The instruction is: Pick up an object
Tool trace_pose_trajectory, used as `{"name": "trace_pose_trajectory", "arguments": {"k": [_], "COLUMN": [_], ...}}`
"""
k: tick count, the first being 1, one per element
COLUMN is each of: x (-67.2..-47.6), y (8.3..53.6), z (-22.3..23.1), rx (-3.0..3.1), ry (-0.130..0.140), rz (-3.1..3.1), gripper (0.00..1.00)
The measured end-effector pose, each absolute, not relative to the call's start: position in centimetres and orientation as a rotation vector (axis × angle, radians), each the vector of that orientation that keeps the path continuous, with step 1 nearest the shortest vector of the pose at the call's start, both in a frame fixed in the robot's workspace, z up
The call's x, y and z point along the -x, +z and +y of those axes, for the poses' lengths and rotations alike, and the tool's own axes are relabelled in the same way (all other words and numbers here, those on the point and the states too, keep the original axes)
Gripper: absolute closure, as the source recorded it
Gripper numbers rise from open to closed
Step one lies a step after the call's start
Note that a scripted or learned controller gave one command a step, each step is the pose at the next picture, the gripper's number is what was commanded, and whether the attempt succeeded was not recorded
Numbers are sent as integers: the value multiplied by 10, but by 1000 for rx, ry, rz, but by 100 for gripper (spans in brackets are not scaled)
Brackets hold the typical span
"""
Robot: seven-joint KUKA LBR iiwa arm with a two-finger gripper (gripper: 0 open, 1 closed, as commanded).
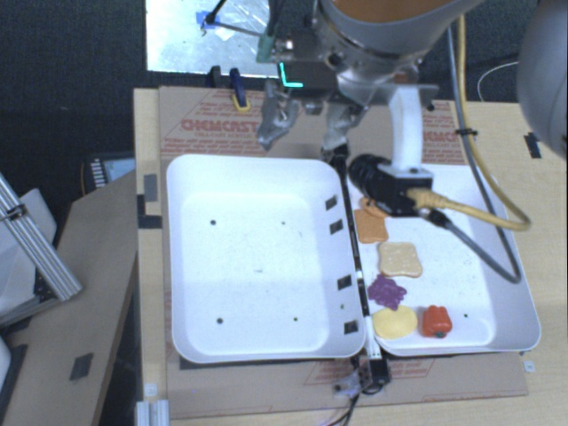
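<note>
My gripper [303, 133] hangs above the far rim of the left bin [191, 238], over the brown cardboard, with its two fingers [271, 128] spread apart and nothing between them. All the small objects lie in the right bin [506, 300], along its left side: an orange flat piece [371, 225], a tan toast slice [400, 259], a purple cluster [386, 289], a yellow round piece [395, 323] and a red-orange pepper [435, 320]. The gripper is behind and to the left of them, touching none.
The two white bins meet at a ridge with black clips [346, 247]. A yellow cable [475, 211] arcs over the right bin. Blue and yellow clamps [238, 91] stand at the back of the cardboard.
</note>
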State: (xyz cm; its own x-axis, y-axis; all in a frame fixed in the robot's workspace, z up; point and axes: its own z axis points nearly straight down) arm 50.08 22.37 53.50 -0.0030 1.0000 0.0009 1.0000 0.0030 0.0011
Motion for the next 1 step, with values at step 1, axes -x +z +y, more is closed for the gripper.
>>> {"name": "trace_pose_trajectory", "arguments": {"k": [1], "x": [-501], "y": [535], "z": [224], "rx": [-2218], "ry": [2], "rz": [2225], "gripper": [0]}}
